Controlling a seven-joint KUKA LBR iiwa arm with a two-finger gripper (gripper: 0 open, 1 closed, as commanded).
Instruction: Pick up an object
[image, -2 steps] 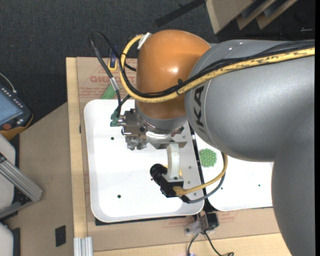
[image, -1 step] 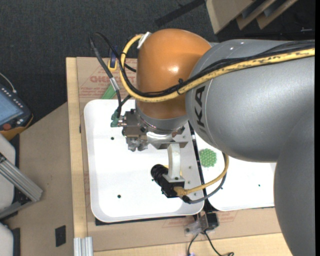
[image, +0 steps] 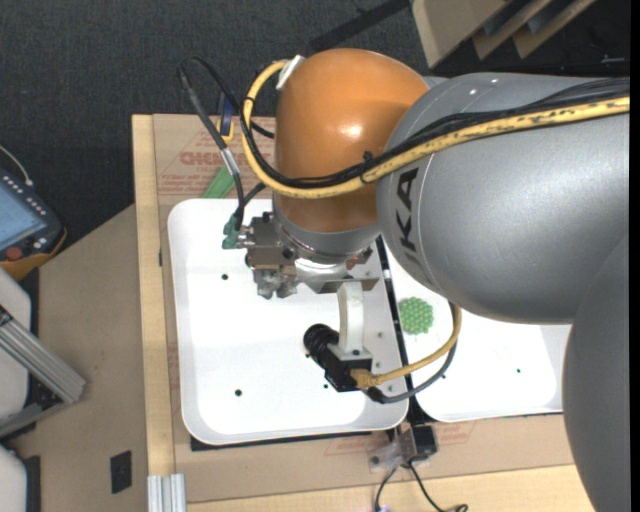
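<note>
Hovering over left bin (image: 215, 400), my gripper (image: 272, 262) low near its back half; cannot tell its state. Orange band (image: 335, 130) bulks above. Green ball (image: 416, 316) lies right of me, just inside right bin (image: 500, 395).

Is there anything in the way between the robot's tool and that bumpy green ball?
The bumpy green ball lies in the right white bin, just past the dividing rims. The arm's tool hangs over the left white bin. Between them sit the arm's own white bracket and the bin rims.
</note>
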